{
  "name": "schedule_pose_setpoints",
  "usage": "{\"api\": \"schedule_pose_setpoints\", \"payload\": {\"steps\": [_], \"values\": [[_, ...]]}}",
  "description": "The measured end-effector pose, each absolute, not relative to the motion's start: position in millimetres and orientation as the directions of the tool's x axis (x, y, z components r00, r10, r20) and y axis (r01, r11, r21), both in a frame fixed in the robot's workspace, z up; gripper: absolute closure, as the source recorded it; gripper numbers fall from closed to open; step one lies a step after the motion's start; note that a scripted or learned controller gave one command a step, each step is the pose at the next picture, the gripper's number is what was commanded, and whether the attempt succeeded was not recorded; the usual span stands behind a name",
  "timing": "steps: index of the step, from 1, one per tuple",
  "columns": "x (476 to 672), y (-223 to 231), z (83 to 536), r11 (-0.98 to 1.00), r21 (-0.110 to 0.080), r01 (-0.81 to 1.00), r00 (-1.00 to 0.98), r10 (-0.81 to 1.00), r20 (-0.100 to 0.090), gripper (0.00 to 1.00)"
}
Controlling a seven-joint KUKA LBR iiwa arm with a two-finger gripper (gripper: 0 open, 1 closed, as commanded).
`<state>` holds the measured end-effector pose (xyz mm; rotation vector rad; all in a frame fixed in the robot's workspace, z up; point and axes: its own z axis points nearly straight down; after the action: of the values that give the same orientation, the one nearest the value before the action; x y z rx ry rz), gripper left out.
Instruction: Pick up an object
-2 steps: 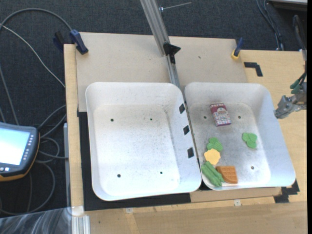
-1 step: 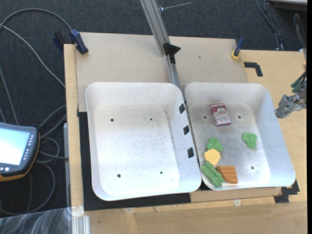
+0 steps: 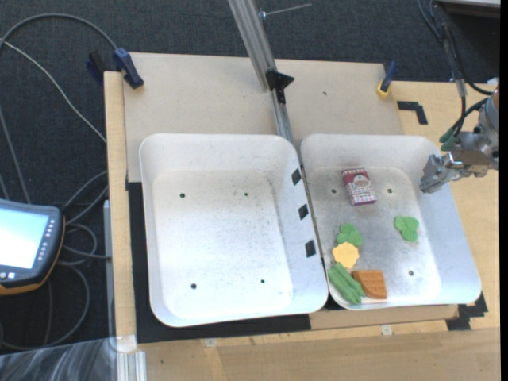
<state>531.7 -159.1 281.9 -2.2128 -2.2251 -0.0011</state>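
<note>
- The left bin (image 3: 163, 165) holds nothing to grab.
- The right bin (image 3: 464, 252) holds the targets: a red box (image 3: 359, 186) near 12 o'clock, toys clustered at 7.
- The gripper (image 3: 432, 179) hovers at 3 o'clock; its grip state cannot be told.

Grey metal gripper (image 3: 435, 179), silver wrist body, green fitting, black cables trailing above
</note>
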Motion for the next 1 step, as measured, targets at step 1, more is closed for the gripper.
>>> {"api": "schedule_pose_setpoints", "payload": {"steps": [1], "values": [[526.2,-102.9,280.2,0.006,-0.002,1.000,-0.006,1.000,0.004,1.00]]}}
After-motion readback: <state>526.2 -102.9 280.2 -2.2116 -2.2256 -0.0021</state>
